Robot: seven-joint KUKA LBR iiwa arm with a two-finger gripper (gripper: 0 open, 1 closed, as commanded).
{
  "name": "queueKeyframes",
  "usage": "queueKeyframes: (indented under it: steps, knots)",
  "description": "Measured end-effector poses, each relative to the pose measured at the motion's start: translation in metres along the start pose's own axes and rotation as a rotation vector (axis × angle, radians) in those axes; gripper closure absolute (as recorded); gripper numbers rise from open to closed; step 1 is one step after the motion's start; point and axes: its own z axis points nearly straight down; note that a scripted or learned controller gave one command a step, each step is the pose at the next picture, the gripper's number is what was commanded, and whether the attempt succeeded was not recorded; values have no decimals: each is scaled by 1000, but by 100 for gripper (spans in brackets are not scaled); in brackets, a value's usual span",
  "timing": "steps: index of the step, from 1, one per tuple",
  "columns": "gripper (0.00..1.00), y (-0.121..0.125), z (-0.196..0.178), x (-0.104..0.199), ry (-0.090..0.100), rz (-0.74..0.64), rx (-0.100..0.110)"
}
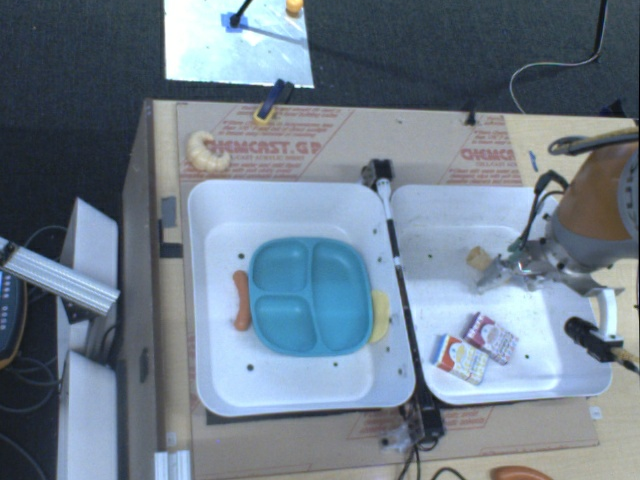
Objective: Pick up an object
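In the right bin [560, 383] lie a small tan block [480, 258], a red-and-white box [491, 337] and a blue, red and white box [460, 358]. My gripper [508, 279] hangs over the middle of this bin, just right of the tan block and above the two boxes. Its fingers stand spread and open with nothing between them. The grey arm with its orange band [600, 203] comes in from the right.
The left bin [215, 368] holds a blue divided plate [308, 296], an orange sausage [241, 300] left of it and a yellow piece [380, 315] at the plate's right edge. A pale curled object [204, 151] and a blue-yellow tool [271, 103] lie on the cardboard behind the bins.
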Motion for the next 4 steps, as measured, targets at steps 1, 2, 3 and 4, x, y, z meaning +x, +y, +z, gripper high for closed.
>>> queueKeyframes:
  steps: [1,2,3,4]
  knots:
    - [0,45,-19,46,1,-3,-3]
    - [0,5,0,27,0,0,1]
    - [0,50,-1,52,0,-3,-2]
    - [0,52,-1,35,0,-1,-3]
